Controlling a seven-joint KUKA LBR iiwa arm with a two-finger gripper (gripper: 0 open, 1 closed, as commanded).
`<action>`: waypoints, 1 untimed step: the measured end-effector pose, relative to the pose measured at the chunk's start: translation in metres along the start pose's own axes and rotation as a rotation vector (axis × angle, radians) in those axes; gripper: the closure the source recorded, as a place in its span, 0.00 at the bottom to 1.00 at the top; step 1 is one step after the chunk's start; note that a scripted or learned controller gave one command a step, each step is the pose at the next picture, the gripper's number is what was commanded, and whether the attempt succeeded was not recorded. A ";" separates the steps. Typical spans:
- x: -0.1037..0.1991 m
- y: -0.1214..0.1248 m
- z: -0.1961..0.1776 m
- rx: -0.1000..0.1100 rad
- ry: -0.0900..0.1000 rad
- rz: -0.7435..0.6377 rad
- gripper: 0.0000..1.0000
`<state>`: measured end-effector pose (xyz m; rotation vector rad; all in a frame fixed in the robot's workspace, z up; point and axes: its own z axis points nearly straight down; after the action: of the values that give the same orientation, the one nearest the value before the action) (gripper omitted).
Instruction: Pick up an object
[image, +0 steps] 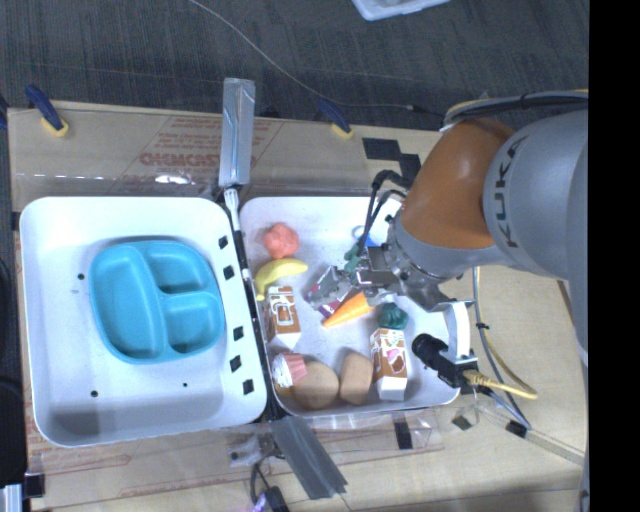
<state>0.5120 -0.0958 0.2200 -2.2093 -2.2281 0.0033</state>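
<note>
Camera view, items as seen from above. Item one: my gripper (352, 272), lowered into the right-hand shallow white bin (330, 212), about its middle, with the grey arm and its orange band coming in from the right. Whether my grip is released or clenched I cannot tell, as the wrist covers it. Item two: crinkled silvery-purple foil packet (322, 288), just left of my gripper, touching or nearly so. Item three: orange carrot-shaped plastic wedge (346, 310), lying slantwise just near of the packet, close under my gripper. Item four: pink-red rounded plastic fruit (282, 239), at the far left of the same bin. Item five: yellow plastic banana (279, 270), just near of the fruit, by the left wall. Item six: small brown-and-white carton (284, 311), near of the banana. Item seven: small dark green lump (393, 316), right of the wedge. Item eight: white carton with red print (390, 362), by the near wall. Items nine and ten: two tan rounded lumps (318, 384), side by side along the near wall. Item eleven: blue plastic compartment tray (158, 297), lying flat in the left-hand white bin (50, 320).
</note>
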 end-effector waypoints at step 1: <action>-0.006 -0.016 -0.041 -0.006 -0.001 -0.029 0.00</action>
<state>0.4967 -0.1021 0.2608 -2.1798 -2.2638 -0.0015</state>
